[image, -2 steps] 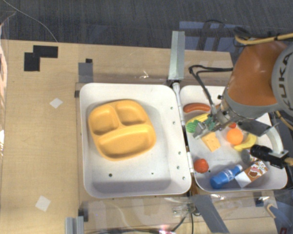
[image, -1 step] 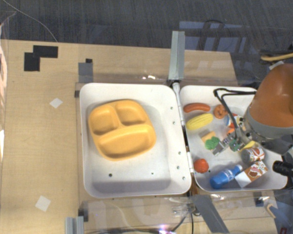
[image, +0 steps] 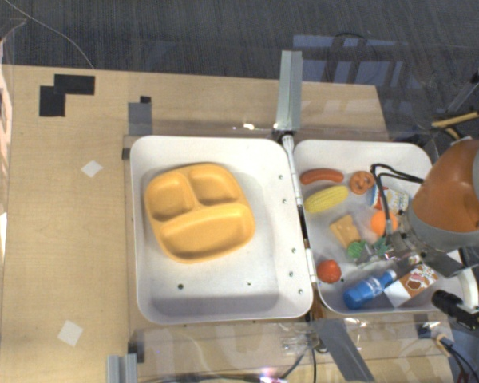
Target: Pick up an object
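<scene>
green toy just left of fingers; cannot tell whether fingers grip it.

Yellow divided tray in left bin; tool low among toy foods in right bin.

Light wood bench, black tape marks top-left; dk grey carpet beyond.

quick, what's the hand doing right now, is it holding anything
Hand: low in the right bin by the green toy; open or closed cannot be told, no held object visible.
</scene>
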Tool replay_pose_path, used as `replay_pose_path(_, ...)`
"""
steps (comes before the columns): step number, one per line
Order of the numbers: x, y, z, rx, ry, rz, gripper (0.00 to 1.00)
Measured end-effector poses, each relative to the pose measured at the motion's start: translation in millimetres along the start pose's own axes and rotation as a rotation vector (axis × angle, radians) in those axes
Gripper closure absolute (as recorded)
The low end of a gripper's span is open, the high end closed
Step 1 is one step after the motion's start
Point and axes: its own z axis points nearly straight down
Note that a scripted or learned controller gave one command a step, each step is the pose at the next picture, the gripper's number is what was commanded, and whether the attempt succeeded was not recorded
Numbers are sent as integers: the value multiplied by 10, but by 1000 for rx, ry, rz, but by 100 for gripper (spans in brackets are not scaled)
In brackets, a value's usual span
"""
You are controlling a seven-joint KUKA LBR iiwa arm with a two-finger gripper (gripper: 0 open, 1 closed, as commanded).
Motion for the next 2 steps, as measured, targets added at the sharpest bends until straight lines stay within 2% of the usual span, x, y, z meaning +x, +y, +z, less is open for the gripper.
replay_pose_path(1, 124, 44, -187, -2, 0, 226, 100)
replay_pose_path(2, 150, 58, -955, -4, 0, 509, 100)
